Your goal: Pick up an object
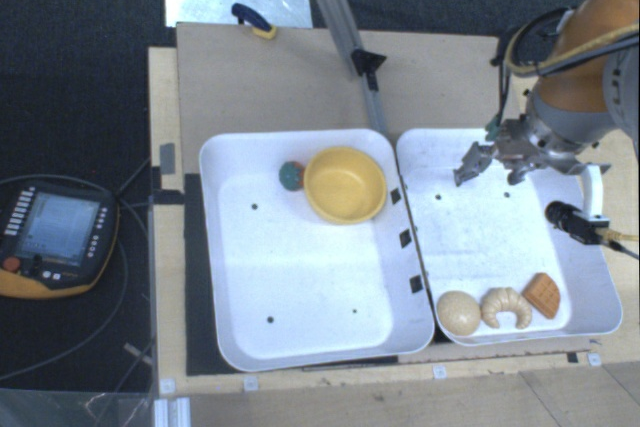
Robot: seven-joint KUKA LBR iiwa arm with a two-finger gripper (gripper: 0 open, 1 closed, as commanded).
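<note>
Here, the candidate items lay in two shallow white bins side by side on the worktop (260,80). Right bin (480,235): three bakery-like pieces in a row along its near edge, namely a pale round bun (459,312) at the left, a croissant (507,306) touching or just beside it in the middle, and a small brown waffle-like piece (543,294) at the right. Left bin (300,285): a yellow bowl (345,185) upright near the far right corner, with a small dark green ball (291,175) touching its left side.

Pincer (492,166): positioned over the far part of the right bin, well apart from the three bakery pieces, its two fingers spread with nothing between them. Above it, the grey wrist and orange band of the arm (590,65) entered from the right.

Surroundings: a teach pendant (55,235) on the dark floor at the left; a slanted metal pole (335,0) crossing the far side of the worktop; a blue-and-yellow clamp (252,18) at the worktop's far edge.
</note>
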